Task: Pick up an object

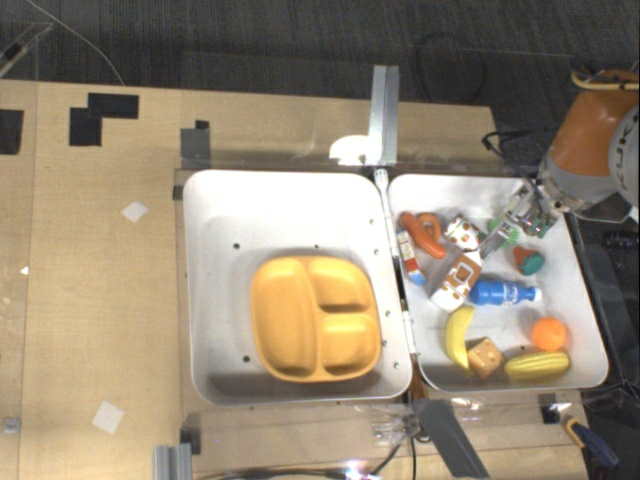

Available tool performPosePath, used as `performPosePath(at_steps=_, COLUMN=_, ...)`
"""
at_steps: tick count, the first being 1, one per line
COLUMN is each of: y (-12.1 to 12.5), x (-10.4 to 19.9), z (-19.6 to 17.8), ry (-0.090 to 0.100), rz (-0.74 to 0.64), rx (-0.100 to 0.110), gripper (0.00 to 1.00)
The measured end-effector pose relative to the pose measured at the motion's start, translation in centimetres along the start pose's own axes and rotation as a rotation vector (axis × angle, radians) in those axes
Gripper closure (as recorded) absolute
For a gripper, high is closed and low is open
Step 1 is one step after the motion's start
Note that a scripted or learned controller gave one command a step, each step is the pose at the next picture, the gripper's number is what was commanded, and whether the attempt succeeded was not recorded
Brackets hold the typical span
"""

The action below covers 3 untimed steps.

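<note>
The gripper [508,226] hangs over the right bin's [590,313] upper part, fingers narrow with nothing visibly between them. A small red-and-green toy [528,260] lies just below them; the blue bottle [503,293] rests further down.

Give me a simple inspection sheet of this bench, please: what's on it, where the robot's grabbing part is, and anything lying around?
Surface: wooden bench bearing two white bins side by side.
Job's things: right bin holds a banana, blue bottle, orange ball, corn cob, wooden cube and other small toys.
Clutter: yellow divided tray lies in the left bin; scraps of tape on the bench.
Grippers: end effector is over the right bin's upper part; grasp cannot be judged.
Cables: thin wire across the dark floor at top left; black cables near the arm.
Surroundings: dark carpet beyond the bench.
</note>
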<state>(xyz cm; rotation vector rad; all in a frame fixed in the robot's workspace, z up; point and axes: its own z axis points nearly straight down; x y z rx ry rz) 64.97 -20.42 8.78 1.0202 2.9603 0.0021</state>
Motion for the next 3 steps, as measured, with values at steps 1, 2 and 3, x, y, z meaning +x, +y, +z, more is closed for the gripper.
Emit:
performPosePath(at_steps=1, y=0.0, x=0.0, z=0.0, ry=-0.001, rz=0.000, rx=0.000, gripper=0.00)
performPosePath(at_steps=2, y=-2.0, x=2.3, z=-1.1, ry=0.002, rz=0.387, rx=0.002, gripper=0.00)
performPosePath(at_steps=3, y=-1.2, x=1.4, z=0.1, ry=0.002, rz=0.639, rx=0.003, gripper=0.00)
